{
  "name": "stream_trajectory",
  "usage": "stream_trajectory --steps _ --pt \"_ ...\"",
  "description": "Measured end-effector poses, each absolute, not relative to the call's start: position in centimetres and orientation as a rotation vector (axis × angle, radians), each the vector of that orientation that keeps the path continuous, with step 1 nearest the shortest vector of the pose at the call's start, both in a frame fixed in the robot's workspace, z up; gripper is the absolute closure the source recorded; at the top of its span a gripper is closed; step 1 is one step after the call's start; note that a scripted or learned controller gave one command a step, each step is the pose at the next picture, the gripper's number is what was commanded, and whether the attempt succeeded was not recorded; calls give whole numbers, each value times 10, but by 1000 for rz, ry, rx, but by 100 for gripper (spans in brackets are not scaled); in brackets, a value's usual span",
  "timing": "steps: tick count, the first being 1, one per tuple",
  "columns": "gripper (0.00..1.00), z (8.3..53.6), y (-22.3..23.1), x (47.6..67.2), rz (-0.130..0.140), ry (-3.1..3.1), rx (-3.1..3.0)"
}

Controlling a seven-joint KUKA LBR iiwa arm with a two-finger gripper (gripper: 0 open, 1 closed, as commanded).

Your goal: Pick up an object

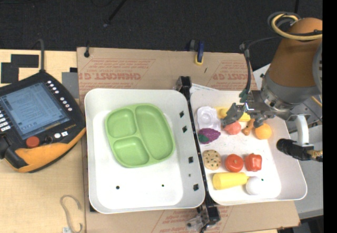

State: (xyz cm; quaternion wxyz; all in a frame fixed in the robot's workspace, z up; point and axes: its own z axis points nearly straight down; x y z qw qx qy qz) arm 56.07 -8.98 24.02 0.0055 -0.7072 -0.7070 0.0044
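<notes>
A black-and-orange handheld control pendant [37, 121] lay left of the left white bin [100, 184], which held a green three-section plastic plate [139, 135]. My gripper [238, 116] hung over the right white bin [292, 187] above a small red-pink toy [232, 128]; grip state: unclear.

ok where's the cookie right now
The cookie lies in the right bin, near its left wall, just below the purple toy and left of the red tomato.
</notes>
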Motion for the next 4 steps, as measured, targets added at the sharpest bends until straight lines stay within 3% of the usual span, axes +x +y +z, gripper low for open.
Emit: stream_trajectory --steps 1,2,4 --pt "0 246 -90 563 2 -2222 -2219" --pt "0 187 -87 571 7 -2220 -2215" --pt "0 89 -84 565 6 -2218 -2216"
